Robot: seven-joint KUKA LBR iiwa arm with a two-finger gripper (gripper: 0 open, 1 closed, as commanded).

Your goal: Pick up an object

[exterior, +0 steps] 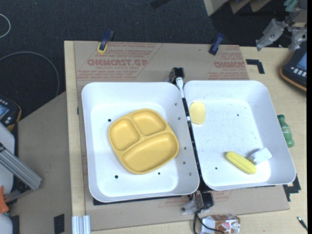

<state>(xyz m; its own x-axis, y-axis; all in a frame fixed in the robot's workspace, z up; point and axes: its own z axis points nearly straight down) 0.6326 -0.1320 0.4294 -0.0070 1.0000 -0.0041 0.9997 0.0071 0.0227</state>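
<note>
From where I stand both white bins sit side by side on the bench, and the arm is pulled well back: its gripper [282, 30] hangs up at about two o'clock, off beyond the far corner of the right bin [265, 94], over the bench rather than over either bin. I judge it is parked there to leave the bins open to the camera before a try. At that distance I cannot tell its state, though nothing appears to be held in it. The things it might pick lie where they can be reached from above. In the left bin [90, 130] a yellow divided plate [143, 140] lies flat near the middle, hollows up, turned a little askew; broad and shallow, it offers mostly its rim to a two-finger grasp. In the right bin a corn cob [240, 162] lies on its side at about five o'clock, with a small white block [261, 155] touching or just beside its far end, so a closing grasp there could catch both. A pale yellow disc [197, 112] lies at about ten o'clock in that bin, close against the wall shared with the left one, where a finger has little room.
</note>
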